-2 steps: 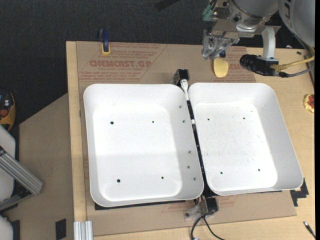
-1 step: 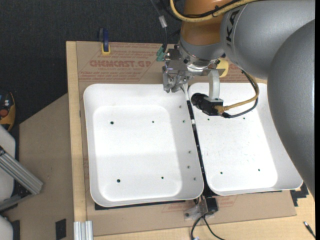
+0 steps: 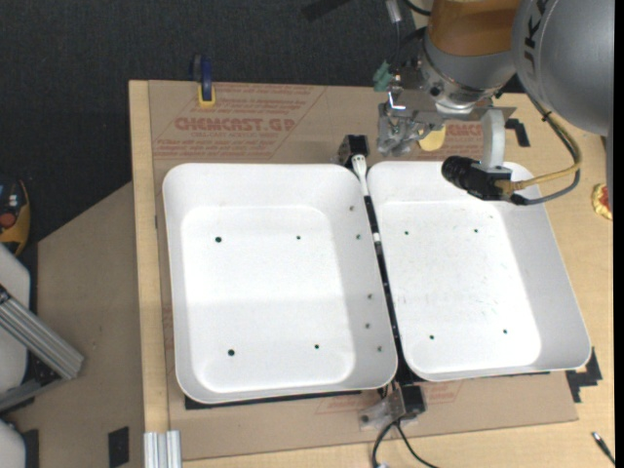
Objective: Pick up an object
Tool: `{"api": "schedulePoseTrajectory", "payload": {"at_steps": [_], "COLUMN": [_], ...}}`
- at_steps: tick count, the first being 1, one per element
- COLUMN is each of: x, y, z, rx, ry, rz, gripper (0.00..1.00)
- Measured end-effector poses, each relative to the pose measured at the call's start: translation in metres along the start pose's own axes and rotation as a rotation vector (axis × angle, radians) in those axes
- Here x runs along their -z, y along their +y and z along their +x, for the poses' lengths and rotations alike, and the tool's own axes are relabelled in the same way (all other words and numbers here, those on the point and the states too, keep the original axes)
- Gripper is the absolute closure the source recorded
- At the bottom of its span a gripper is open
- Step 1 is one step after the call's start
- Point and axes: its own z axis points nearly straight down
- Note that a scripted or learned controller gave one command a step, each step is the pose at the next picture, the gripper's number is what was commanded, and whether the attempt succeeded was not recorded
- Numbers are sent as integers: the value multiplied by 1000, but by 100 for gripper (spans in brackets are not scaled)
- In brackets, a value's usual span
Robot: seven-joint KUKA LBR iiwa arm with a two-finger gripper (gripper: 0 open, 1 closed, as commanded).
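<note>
Gripper [image 3: 402, 135] raised above the far edge of the right bin [image 3: 546, 291], near its far-left corner, clamped on a small yellowish object [image 3: 432, 138].

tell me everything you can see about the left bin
The left bin is a shallow white tray, seemingly thin moulded plastic, with rounded corners, a raised rim and a flat sunken floor marked by four small dark dots. It lies flat on the brown board, its right rim meeting the right bin along a dark strip. The gripper hangs beyond the far edge, not touching it.
</note>
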Motion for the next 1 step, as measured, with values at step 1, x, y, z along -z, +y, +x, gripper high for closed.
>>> {"api": "schedulePoseTrajectory", "payload": {"at_steps": [1], "x": [40], "y": [6], "z": [-45], "rx": [1], "ry": [0], "rz": [0], "gripper": [100]}}
